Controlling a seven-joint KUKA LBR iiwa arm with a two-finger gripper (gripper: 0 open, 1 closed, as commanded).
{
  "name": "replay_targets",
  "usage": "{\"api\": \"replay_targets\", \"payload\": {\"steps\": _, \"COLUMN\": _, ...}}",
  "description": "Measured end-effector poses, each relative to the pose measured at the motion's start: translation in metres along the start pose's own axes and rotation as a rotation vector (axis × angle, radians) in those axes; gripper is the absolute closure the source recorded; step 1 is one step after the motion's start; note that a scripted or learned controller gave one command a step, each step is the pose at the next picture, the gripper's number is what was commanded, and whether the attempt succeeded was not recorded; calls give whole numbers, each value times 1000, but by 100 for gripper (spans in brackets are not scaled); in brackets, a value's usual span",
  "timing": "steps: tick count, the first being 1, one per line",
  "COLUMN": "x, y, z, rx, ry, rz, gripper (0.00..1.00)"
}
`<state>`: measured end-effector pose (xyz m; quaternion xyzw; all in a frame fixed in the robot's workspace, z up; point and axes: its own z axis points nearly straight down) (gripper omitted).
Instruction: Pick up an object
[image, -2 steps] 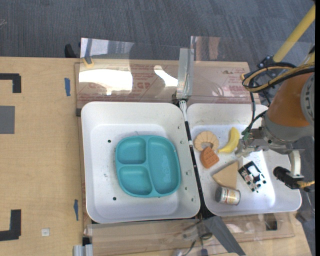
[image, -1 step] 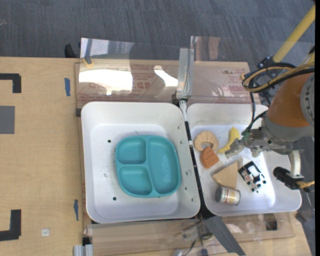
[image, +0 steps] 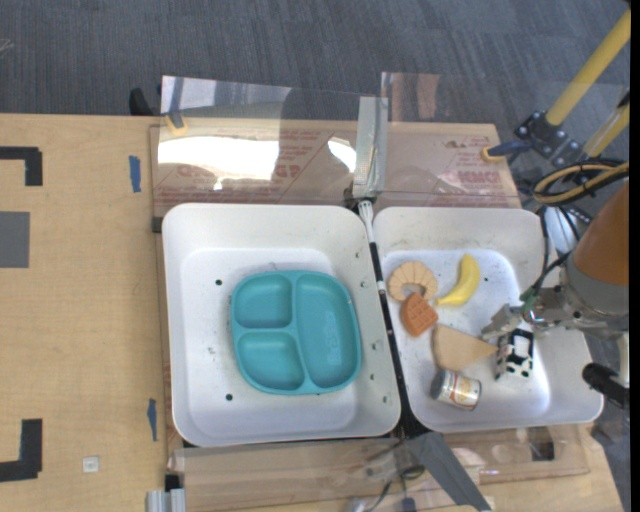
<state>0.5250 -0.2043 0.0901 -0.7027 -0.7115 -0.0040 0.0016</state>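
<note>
Red print on the clear panels behind the bins, too blurred to read. Gripper (image: 513, 352) low in right bin (image: 565, 395), beside tan wedge (image: 462, 347) and can (image: 456, 389); finger spread indiscernible, nothing visibly held.

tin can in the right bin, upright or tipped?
Tipped. The can lies on its side on the right bin floor, one round end facing the camera, beside the tan wedge.

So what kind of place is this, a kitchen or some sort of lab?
Most likely a robot lab bench, not a kitchen: two white bins sit on a taped cardboard surface, a robot arm reaches in, and the food, like the banana, looks like toy props.
</note>
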Motion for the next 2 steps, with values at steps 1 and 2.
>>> {"api": "replay_targets", "payload": {"steps": 1, "x": -6, "y": 0, "z": -13, "rx": -6, "ry": -9, "rz": 7, "gripper": 100}}
{"api": "replay_targets", "payload": {"steps": 2, "x": 66, "y": -42, "z": -105, "rx": -4, "ry": -8, "rz": 6, "gripper": 100}}
